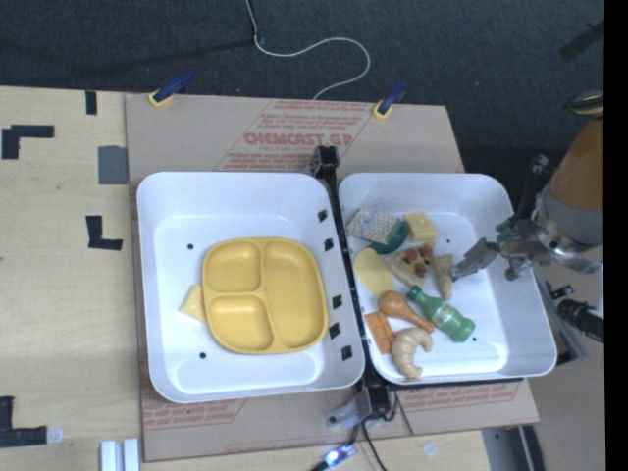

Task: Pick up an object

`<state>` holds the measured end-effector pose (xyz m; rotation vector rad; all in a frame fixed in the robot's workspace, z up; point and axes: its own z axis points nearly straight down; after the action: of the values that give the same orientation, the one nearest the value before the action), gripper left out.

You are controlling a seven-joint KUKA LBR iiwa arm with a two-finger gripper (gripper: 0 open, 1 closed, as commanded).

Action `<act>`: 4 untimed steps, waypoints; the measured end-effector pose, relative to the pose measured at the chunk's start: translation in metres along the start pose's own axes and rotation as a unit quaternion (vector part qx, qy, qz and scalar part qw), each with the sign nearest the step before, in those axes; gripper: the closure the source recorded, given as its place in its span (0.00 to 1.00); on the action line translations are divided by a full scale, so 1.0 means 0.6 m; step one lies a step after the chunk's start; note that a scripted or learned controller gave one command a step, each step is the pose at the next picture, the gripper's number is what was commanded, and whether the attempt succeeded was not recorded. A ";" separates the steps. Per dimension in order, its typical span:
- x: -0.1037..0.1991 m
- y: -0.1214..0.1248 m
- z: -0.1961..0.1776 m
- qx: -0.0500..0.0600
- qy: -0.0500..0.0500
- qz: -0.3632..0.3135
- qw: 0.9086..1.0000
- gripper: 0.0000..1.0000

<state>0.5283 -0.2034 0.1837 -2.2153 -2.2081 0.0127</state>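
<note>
The right white bin [491,199] holds a heap of toy food on its left half. In it I see a green bottle [442,314], a tan croissant [409,348], an orange carrot [379,330], a pizza slice [417,260], a yellow cheese wedge [421,227] and a grey patterned packet [368,226]. My gripper [483,256] hangs over the right half of this bin, just right of the pizza slice and above the bottle. It points left toward the heap, and nothing shows in its grasp. The arm's orange band [587,170] is at the far right.
The left white bin [162,263] holds a yellow divided plate [265,294] with a pale yellow piece [191,304] poking out under its left edge. Black clips [330,165] join the bins along the middle. A cable [314,52] lies behind the cardboard base.
</note>
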 end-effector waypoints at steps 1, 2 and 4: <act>0.001 0.006 -0.013 -0.007 -0.002 -0.002 1.000 0.00; -0.001 0.010 0.093 -0.005 -0.002 -0.002 1.000 0.00; 0.001 0.012 0.148 -0.008 -0.003 -0.003 1.000 1.00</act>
<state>0.5344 -0.2028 0.0951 -2.2203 -2.2251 0.0010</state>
